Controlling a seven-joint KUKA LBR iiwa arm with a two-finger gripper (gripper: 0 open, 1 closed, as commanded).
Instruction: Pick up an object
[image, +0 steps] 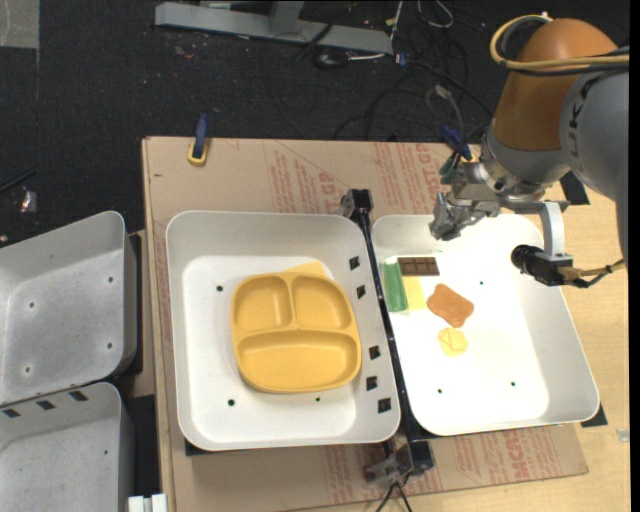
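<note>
My gripper (448, 226) hangs over the back left part of the right bin (520, 400), above and a little right of a brown chocolate bar (418, 267). Nothing shows between its fingers. Below the bar lie a green block (396, 288) against the bin's left wall, an orange piece (450, 304) and a small yellow piece (453, 342). A yellow divided tray (296, 332) sits in the middle of the left bin (200, 400).
A black divider strip (378, 320) runs between the two bins. Grey bin lids (60, 300) lie off the bench at the left. A blue and yellow clamp (199, 140) sits at the bench's back left corner.
</note>
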